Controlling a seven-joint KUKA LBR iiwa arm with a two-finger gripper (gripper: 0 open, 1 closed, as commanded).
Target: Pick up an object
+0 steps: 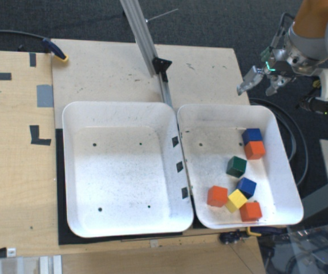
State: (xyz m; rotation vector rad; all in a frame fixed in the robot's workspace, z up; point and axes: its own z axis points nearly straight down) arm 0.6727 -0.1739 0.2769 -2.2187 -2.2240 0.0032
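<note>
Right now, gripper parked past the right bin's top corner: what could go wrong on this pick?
1. The yellow cube touches the blue cube and an orange cube, so fingers may nudge neighbours or grab two.
2. The upper blue cube and orange cube sit near the right bin wall, so a finger could hit it.
3. The gripper is open outside the bin and must clear the rim.

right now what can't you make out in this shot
- Claw: small and far up in the camera view; whether it is open or shut is unclear.
- Arm: cut off by the top and right edges.
- Yellow cube: pressed against a blue cube and an orange cube; gaps too small to judge.
</note>
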